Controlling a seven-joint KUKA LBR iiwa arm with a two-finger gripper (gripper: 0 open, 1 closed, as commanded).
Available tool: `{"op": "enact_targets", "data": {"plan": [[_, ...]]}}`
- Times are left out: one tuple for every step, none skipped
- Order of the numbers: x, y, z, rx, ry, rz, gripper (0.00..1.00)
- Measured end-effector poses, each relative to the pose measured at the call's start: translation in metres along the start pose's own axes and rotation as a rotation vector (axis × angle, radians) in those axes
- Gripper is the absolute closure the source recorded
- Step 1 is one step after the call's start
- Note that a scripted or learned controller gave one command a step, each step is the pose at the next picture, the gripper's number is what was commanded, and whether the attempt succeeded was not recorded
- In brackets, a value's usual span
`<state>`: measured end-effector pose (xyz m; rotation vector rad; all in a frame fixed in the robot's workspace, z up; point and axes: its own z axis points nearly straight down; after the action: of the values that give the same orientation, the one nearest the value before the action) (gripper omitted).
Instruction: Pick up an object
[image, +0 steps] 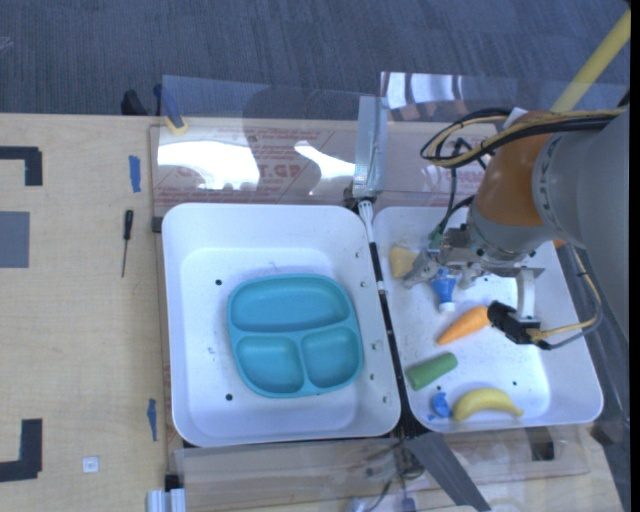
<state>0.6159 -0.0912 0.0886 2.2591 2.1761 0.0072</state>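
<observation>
Camera view: both bins.
Landmark: carrot (464, 324), right bin (570, 395).
Gripper (445, 283): just above-left of carrot, over a blue-and-white object (445, 291); finger state cannot be told.
Banana (485, 403): below carrot.
Green piece (431, 371): below-left of carrot.
Teal tray (294, 334): left bin (190, 300).

I am seeing a divided tray (294, 334) lying in the left bin (190, 250); in the right bin (570, 385), a carrot (464, 324) is lying behind a cucumber (431, 371), with a banana (486, 403) nearest the front.
</observation>
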Motion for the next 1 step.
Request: {"op": "enact_targets", "data": {"plan": [[-0.0003, 0.0009, -0.0109, -0.003, -0.001, 0.001, 1.00]]}}
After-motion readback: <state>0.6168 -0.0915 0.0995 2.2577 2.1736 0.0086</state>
